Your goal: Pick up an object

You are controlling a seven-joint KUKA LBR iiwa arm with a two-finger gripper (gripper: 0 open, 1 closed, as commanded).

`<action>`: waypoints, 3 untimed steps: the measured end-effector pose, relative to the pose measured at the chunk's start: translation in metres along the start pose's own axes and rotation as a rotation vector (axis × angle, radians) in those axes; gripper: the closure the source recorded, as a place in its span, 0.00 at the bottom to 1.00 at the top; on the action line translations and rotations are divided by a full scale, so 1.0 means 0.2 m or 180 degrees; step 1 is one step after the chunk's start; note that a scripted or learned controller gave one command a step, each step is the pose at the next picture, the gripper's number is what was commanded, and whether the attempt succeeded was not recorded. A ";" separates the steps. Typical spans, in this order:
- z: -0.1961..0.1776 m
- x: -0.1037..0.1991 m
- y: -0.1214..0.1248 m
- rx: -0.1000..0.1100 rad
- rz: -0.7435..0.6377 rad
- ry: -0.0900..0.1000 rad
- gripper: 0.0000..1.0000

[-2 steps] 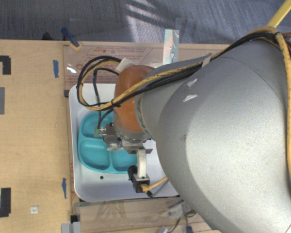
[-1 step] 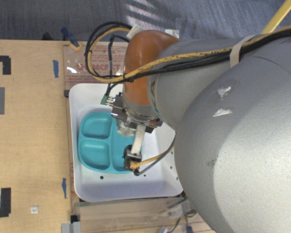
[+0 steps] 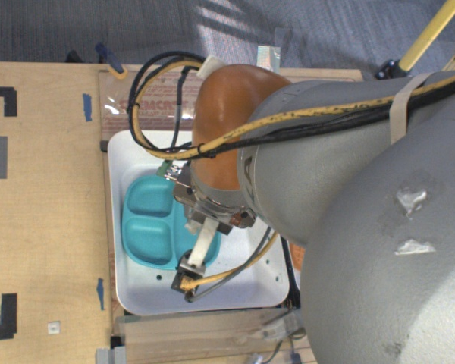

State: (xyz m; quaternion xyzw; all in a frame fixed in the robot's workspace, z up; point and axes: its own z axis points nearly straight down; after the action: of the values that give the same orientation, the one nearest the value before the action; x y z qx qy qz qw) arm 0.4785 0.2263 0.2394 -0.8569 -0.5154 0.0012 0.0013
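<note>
I can read no word, number or brand anywhere in my view. The reddish label (image 3: 161, 101) at the top of the frame, on the board behind my white bin (image 3: 136, 298), carries printed rows, but they are too blurred to make out.

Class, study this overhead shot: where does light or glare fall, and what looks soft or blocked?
Camera view: striped light crosses the floor at top; the white bin looks evenly bright; the arm's grey bulk sits close and soft, hiding much of the bench; the teal tray is sharp.
</note>
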 end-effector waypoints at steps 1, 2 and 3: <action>-0.03 0.00 0.01 -0.0003 -0.1488 -0.0003 1.00; 0.63 0.07 0.11 -0.0067 -0.1478 0.0053 1.00; 0.20 0.17 0.32 -0.0019 -0.0739 0.0008 1.00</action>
State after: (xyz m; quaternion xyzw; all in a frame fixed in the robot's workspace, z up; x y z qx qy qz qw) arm 0.5505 0.2255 0.2000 -0.7915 -0.6112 -0.0016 -0.0005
